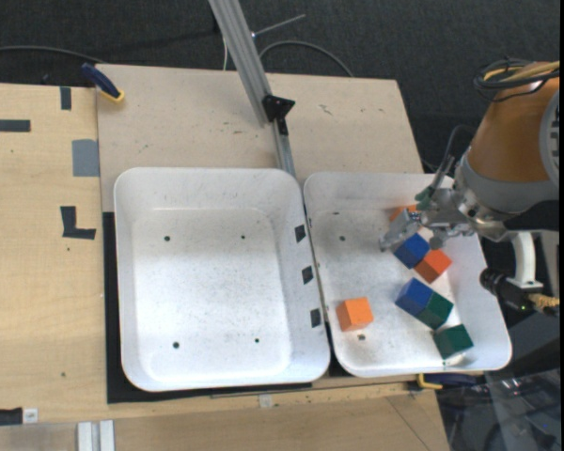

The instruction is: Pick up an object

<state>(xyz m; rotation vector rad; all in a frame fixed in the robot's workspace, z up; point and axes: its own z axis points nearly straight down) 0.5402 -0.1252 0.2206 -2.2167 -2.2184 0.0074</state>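
1. Pale wood formed the surface (188, 125), matt and scuffed, with dark tape marks and a grey patch toward its left side and a blue-and-yellow object (103, 81) lying near its far left corner.
2. A ribbed grey metal bar (240, 40) slanted down from the top of the view to a black bracket (278, 108) just behind the seam between the two bins.
3. The left bin (132, 252), shallow white plastic with rounded corners and a fine dark speckle, sat on a black mat, touching the right bin (334, 200) along its side.
4. In the right bin an orange cube (355, 313) lay alone near the front left, well apart from the rest.
5. Farther right a blue block (412, 250) and a small orange block (433, 265) touched each other just beneath the jaws (415, 225).
6. Below them a second blue block (414, 296) leaned against a dark green block (438, 310), with another green block (452, 339) near the front right corner.
7. The jaws hung low over the first blue block, with a little orange showing beside them; whether they were wide, narrow or gripping anything could not be told.
8. The arm's orange band (512, 130) and grey wrist crowded the bin's right rim, with cables looping behind.
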